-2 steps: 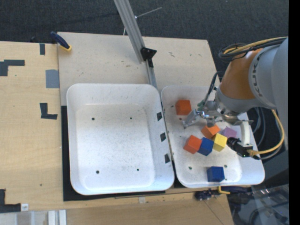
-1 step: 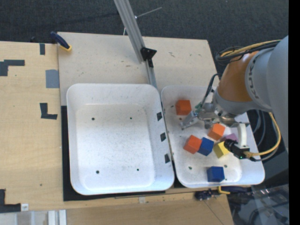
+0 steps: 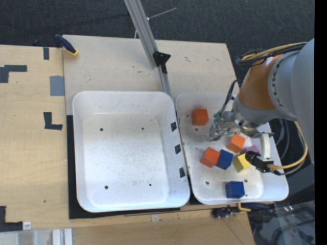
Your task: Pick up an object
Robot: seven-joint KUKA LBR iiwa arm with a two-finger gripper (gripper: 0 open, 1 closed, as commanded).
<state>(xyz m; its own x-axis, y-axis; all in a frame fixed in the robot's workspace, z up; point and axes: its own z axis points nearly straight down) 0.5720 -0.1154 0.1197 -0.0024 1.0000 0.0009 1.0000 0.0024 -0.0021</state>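
Gripper (image 3: 218, 129) low in the right bin (image 3: 204, 190), over bare floor; can't tell how it's set. Orange cube (image 3: 200, 117) just up-left of it, another orange cube (image 3: 236, 143) just right. Red-orange cube (image 3: 209, 156), blue cube (image 3: 224, 159), yellow cube (image 3: 241, 162) below, second blue cube (image 3: 235, 189) nearer the front rim.

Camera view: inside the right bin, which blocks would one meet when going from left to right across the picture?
Orange block near the bin's far left → orange block lower down → blue block beside it → blue block at the near edge → yellow block. The orange block under the arm overlaps these in x, so I leave it out.
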